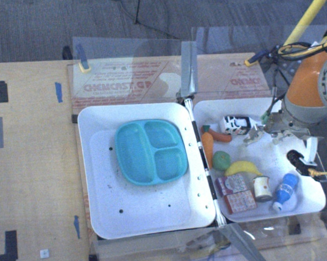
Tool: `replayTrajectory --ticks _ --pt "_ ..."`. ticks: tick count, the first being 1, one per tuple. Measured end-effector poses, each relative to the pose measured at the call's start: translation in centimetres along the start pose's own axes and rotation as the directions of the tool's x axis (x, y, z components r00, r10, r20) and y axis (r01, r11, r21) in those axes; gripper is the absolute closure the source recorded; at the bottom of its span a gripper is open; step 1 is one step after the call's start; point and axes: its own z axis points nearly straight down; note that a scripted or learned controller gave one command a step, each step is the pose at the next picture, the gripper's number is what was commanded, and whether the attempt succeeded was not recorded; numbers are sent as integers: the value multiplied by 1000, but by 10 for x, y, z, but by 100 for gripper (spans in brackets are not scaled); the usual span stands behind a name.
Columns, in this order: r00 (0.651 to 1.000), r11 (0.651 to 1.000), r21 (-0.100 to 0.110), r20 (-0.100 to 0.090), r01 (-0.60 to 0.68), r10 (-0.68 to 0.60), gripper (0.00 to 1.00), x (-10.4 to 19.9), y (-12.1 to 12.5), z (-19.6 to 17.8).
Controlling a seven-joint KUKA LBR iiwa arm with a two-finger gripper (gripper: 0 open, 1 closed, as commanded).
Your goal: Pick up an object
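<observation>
My gripper [263,137] hangs over the upper middle of the right bin [317,200], open, with nothing between its fingers. Just to its left lies a black-and-white cow toy [236,124]. A red sausage [218,134] and an orange carrot [208,147] lie near the bin's left wall. Below them are a green ball [221,160] and a yellow banana [243,167]. Along the front are two red packets [236,192], a small can [261,188] and a blue bottle [284,190].
The left bin [102,213] holds a teal divided plate [151,151]. A metal divider [200,152] runs between the two bins. The arm's orange band [311,85] stands above the right bin's far right corner.
</observation>
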Motion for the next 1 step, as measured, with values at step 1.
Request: replayTrajectory --ticks 1 --pt "996 996 1 0 -89 89 0 -16 3 -47"
